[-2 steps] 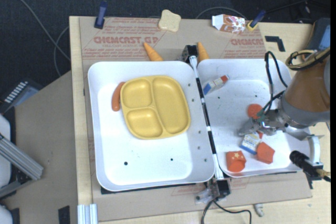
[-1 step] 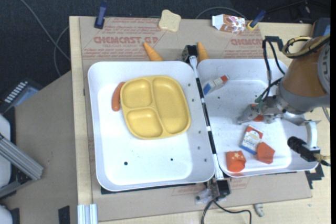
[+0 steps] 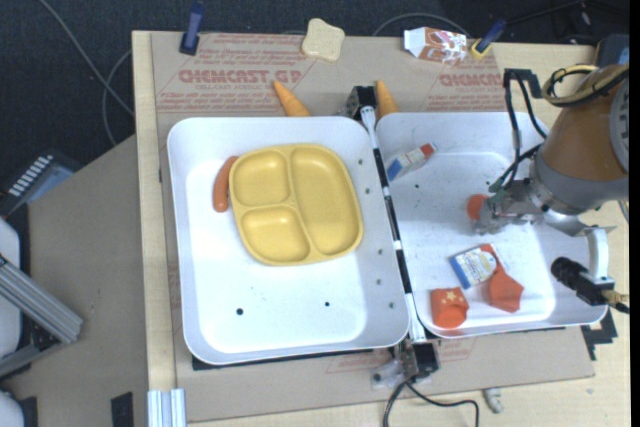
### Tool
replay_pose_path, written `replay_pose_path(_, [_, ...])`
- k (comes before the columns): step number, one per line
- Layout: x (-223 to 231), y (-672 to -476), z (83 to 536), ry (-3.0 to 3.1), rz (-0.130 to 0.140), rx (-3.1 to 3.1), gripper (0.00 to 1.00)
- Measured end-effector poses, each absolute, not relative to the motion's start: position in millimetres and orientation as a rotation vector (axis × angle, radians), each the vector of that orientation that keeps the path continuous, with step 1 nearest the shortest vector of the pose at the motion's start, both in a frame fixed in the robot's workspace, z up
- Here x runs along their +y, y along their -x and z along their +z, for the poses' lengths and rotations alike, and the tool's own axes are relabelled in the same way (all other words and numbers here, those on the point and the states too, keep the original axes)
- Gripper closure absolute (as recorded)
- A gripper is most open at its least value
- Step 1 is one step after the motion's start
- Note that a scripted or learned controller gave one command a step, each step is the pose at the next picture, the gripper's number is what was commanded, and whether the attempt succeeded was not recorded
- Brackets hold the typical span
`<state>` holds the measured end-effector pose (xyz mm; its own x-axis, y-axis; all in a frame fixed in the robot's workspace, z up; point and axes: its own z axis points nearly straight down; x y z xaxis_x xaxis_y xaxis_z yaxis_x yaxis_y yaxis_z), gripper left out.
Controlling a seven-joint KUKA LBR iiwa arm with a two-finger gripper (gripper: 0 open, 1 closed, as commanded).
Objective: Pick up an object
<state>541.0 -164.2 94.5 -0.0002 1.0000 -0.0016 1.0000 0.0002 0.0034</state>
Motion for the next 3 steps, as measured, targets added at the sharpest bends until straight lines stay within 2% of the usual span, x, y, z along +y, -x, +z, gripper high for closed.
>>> replay_pose_path(1, [-164.1,-540.9,94.3,-2.219,0.002,2.219,0.0])
replay_pose_path(2, [-138.4,-578.9,86.2,-2.216,0.004,2.219,0.0])
replay_pose_path(3, [-139.1,-579.5,96.7,-2.213,0.005,2.217,1.0])
